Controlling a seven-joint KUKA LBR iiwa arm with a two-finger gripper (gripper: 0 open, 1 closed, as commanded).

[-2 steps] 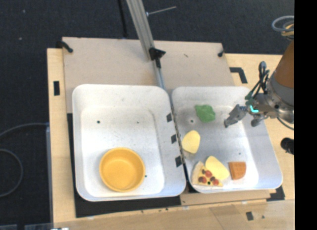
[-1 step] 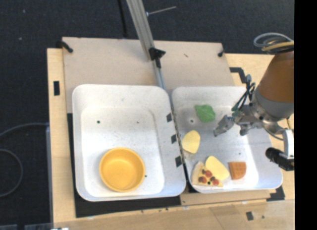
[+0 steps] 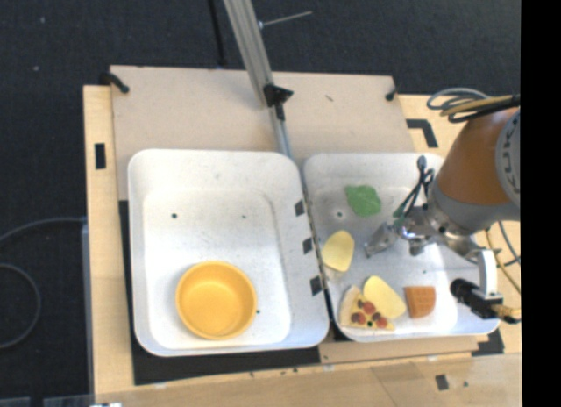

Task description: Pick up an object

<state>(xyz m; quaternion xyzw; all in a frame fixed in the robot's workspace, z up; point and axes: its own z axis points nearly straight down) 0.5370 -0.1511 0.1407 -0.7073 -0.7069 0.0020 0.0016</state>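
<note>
As seen from above at a slant, with the arm entering from the right:

Floor: dark carpet on all sides of the bench; thin cables lying at the left edge.
Bench: pale wood top, with a tan board laid across its far half.
Mast: grey metal rail rising from the board's middle toward the upper frame.
Left bin: shallow, white, holding a yellow bowl upright near its front left corner.
Right bin: shallow, white, touching the left bin along one side.
Green piece: flat, roughly square, at the back of the right bin; no clear long axis.
Pale yellow piece: just beside the bin's left wall, long axis running from back right to front left.
Yellow wedge: near the front wall, long axis slanting from back left to front right, overlapping a spotted slice with red dots.
Orange block: squat, just right of the wedge, near the front wall.
Arm: orange band over the right bin's right side.
Gripper: low over the middle of the right bin, between the green piece and the wedge; opening of the claw cannot be told, and no object seen in it.
</note>
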